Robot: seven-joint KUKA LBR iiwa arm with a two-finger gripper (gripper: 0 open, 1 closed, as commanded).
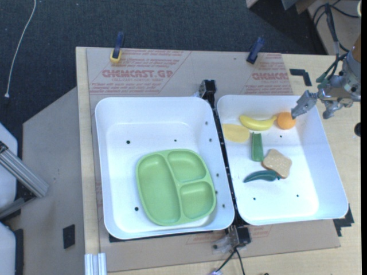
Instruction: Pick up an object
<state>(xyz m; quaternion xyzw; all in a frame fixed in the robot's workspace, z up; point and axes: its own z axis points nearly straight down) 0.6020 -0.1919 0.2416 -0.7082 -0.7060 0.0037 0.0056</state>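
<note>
The right bin (321, 199) holds several toy foods: a yellow banana (257, 122), an orange ball (285, 121), a pale yellow piece (235, 132), a green stick (256, 146), a tan bread slice (277, 162) and a teal curved piece (262, 177). My gripper (316, 107) hangs over the bin's far right corner, just right of the orange ball. Its two fingers are spread, so it is open, with nothing between them. The left finger (302, 104) reaches close to the orange ball.
In the left bin (114, 125) lies a green divided plate (175, 185). Black clips (207, 88) join the bins at the middle seam. Blue clamps (256, 49) hold the cardboard sheet at the back edge.
</note>
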